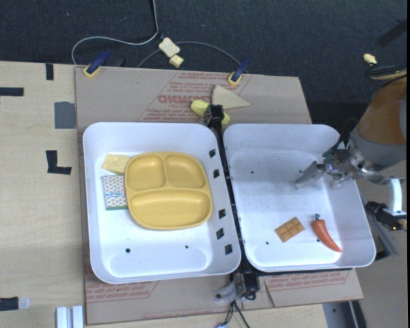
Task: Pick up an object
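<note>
The wooden bench (27,203) bears a cardboard sheet (184,94) under two white bins (96,251).

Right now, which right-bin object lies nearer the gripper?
The orange-red pepper, below the gripper; the brown waffle piece lies farther left.

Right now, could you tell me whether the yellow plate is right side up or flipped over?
Right side up: the yellow plate in the left bin shows its three compartments, hollows facing up.
</note>
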Motion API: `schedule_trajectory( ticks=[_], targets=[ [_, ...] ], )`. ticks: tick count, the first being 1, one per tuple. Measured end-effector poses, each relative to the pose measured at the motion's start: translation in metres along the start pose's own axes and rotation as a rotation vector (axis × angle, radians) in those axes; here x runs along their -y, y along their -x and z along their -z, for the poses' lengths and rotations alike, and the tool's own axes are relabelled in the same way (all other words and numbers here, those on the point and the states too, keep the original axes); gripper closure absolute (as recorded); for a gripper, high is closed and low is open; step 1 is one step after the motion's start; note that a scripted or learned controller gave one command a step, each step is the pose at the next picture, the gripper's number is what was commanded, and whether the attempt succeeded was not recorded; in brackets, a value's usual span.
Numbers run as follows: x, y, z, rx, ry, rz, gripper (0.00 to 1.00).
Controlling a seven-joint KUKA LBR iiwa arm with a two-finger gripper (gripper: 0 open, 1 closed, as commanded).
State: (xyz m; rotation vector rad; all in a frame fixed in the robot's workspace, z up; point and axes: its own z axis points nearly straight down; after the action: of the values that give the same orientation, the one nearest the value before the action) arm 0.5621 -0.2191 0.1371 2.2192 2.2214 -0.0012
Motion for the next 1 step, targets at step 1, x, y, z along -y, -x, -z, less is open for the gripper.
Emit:
schedule_trajectory(
  ticks=[1],
  targets=[
    [0.0665, 0.0051, -0.0518, 0.0, 0.006, -0.004, 0.0]
  ],
)
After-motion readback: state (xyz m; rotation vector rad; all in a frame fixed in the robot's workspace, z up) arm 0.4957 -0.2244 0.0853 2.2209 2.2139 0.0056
